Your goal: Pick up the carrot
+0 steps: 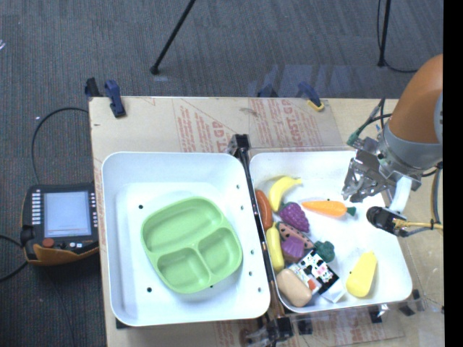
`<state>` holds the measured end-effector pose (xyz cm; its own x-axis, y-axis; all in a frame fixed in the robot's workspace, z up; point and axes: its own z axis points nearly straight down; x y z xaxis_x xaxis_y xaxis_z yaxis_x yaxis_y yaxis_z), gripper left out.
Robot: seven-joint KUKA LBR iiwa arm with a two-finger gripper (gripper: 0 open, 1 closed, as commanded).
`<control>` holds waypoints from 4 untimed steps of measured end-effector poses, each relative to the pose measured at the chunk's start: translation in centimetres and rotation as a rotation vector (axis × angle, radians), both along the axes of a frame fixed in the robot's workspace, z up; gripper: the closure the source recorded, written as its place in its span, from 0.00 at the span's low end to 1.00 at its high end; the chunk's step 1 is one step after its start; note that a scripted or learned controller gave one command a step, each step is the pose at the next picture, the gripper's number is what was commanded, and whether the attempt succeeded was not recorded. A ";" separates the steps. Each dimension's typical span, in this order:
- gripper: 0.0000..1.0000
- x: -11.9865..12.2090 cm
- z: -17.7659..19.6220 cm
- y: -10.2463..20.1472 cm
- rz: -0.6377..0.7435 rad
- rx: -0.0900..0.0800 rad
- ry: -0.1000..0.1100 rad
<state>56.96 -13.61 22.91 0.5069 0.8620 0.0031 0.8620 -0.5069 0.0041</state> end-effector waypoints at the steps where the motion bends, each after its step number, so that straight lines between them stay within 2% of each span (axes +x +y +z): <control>1: 0.00 -0.2 -0.5 0.0 0.000 0.001 0.010; 2: 0.00 -1.8 -11.8 -2.3 -0.114 0.006 0.026; 3: 0.00 3.4 -14.3 -3.6 -0.315 0.003 0.012; 4: 1.00 3.4 -13.3 -3.5 -0.308 0.005 0.017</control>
